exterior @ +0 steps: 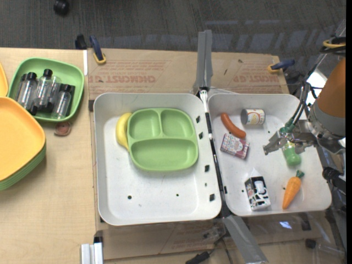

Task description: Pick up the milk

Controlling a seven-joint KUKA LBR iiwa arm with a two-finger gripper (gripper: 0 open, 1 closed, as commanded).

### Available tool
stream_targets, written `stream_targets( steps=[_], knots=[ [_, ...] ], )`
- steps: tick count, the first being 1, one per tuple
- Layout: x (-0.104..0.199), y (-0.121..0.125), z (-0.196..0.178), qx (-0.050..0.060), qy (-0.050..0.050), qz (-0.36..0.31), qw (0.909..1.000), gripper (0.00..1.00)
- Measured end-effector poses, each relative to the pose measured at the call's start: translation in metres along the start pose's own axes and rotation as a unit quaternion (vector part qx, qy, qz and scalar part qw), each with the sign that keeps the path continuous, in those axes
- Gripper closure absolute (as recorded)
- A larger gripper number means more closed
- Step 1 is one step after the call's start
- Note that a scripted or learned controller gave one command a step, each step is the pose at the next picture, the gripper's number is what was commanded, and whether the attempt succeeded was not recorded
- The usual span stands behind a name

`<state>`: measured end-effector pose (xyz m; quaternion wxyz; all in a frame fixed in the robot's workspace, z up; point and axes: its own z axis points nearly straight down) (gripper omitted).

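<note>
Cardboard covers the counter [55, 202] under two white bins: nearest, at 5 o'clock in the right bin [313, 202], the milk [257, 193] carton lies flat with a carrot [292, 190] beside it at its 3 o'clock. Farther up, the gripper [281, 142] hovers at the milk's 1 o'clock, well apart from it, beside a green object [292, 157]; whether it is open or closed I cannot tell. Beyond lie a pink packet [234, 146], a sausage [233, 125] and a can [253, 116], while the left bin [110, 202] holds a green divided plate [163, 139].
</note>
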<state>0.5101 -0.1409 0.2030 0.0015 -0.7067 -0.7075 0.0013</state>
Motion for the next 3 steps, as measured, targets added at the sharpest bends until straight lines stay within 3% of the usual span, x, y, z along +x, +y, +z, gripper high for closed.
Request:
stream_targets(
  steps=[1,2,3],
  knots=[
    [0.045,-0.033,0.113,-0.001,0.0,-0.073,0.9973,0.0],
    [0.044,-0.033,0.104,0.0,0.0,-0.071,0.9975,1.0],
    [0.081,0.04,0.013,0.0,-0.001,0.11,0.9939,1.0]
  ],
)
